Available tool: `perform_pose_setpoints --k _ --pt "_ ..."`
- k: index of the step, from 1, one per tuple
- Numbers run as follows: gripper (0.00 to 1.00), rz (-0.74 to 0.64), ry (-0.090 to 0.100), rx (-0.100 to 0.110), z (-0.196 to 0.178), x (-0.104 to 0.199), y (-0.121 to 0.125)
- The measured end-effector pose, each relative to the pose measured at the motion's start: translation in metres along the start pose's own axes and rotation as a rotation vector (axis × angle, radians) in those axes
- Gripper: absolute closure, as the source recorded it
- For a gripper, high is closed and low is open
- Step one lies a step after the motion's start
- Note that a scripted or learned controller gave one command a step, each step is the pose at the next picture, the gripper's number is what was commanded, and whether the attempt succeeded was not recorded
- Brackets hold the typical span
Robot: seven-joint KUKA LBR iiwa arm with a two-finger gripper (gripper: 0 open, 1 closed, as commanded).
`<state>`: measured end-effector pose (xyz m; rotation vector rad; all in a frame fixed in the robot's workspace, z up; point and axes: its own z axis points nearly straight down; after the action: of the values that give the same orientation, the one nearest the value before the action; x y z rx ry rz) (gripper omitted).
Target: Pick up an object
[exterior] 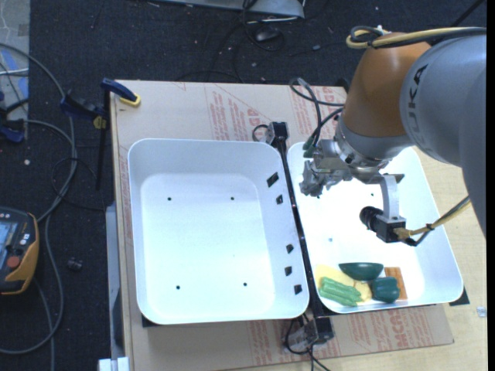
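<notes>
Nearest us, along the lower edge of the right bin (433, 207), we find the objects gathered in a small heap. A ridged green piece (340, 291) lies lowest and furthest left, resting on a pale yellow flat piece (328, 275). Just beside it to the right sits a dark teal bowl-shaped item (361, 270), and touching that on its lower right is a blocky teal-green object (385, 289). An orange flat piece (393, 273) peeks out behind the teal block, against the bin's lower right wall.

Further up, the bare floor of this bin separates the heap from the arm's tooling. A black cylindrical fitting (379, 222) hangs on a grey bracket over the middle of the bin, with a yellow cable trailing off right.

Higher still, the gripper (312, 182) hovers over the upper left part of the right bin, close to the divider between the bins and well apart from the heap. We cannot tell how its claw stands, and we see nothing in it. Above it swells the arm's orange band (387, 91), with the grey arm (456, 107) filling the upper right of the frame.

To the left, the left bin (147, 230) sits on the cardboard-coloured bench (201, 107). At the bench's upper left corner lies a blue and yellow clamp (120, 91).
</notes>
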<state>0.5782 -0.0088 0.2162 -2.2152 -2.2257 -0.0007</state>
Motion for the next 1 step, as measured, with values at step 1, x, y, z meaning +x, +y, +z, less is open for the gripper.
perform_pose_setpoints --k 1 --pt "1.00 0.000 0.000 0.001 0.0052 0.0505 -0.0173"
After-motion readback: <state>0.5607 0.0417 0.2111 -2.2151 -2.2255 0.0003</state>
